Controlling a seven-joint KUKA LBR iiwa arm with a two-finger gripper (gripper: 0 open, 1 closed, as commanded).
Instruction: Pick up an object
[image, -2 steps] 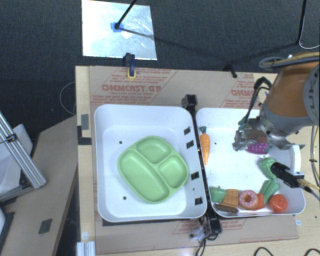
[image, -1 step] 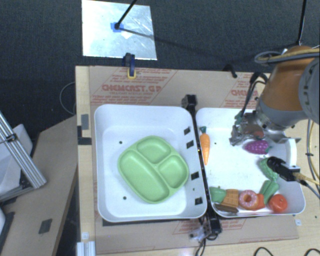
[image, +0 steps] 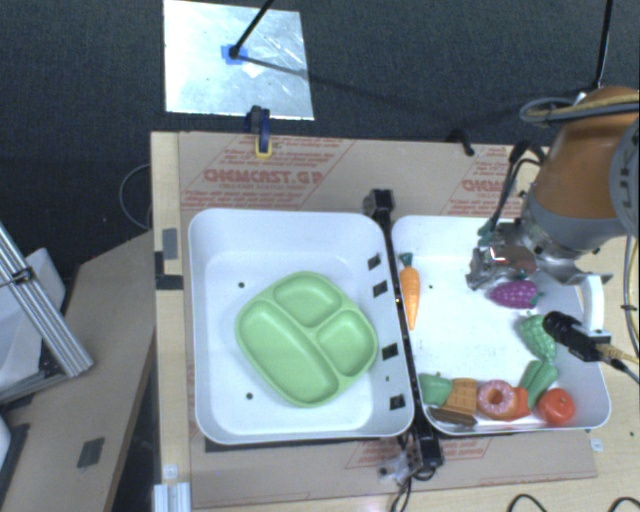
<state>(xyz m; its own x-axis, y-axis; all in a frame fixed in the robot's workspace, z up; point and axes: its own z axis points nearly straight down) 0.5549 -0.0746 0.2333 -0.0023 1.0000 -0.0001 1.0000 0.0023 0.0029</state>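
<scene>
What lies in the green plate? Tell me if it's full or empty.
Empty. All three compartments of the green plate show bare green, and it lies flat in the left bin. The toy food lies in the right bin.

Plate (image: 305, 340) in left bin (image: 215, 300); carrot (image: 409, 284) right.

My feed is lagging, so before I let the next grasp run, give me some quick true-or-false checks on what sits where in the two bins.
1. The green divided plate lies in the left bin. True.
2. The toy carrot lies on the plate. False: it lies in the right bin, against the wall shared with the left bin.
3. The claw is over the right bin, close to the purple grapes. True.
4. The pink donut sits at the far edge of the right bin. False: it is along the near edge, beside the red tomato.
</scene>
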